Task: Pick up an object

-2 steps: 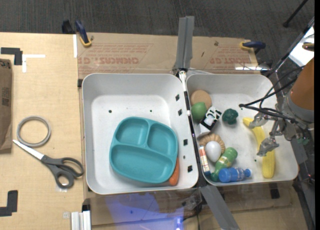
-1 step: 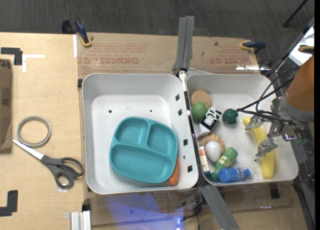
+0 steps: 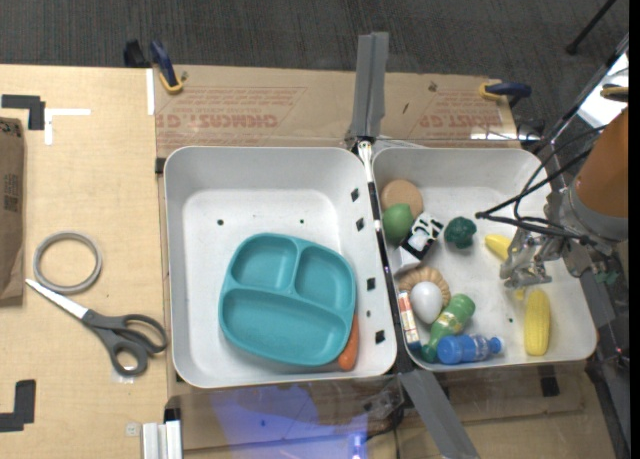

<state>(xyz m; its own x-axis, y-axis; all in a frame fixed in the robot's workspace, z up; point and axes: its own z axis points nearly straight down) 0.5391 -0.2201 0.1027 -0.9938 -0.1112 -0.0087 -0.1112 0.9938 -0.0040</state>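
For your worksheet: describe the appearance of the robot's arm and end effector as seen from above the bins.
The arm enters at the right edge with an orange band above a grey wrist section. Thin black cables run alongside it. The end effector is a small metallic grey assembly of silvery parts.

Two white bins side by side on the desk (image 3: 90, 177), left bin (image 3: 200, 187) holding a teal divided tray (image 3: 288, 299) with a carrot (image 3: 349, 347) at its right edge, right bin (image 3: 470, 169) crowded with toy foods, tool (image 3: 524, 265) low over its right side above a corn cob (image 3: 537, 322), scissors (image 3: 105, 325) and tape roll (image 3: 67, 261) near the desk's left edge.
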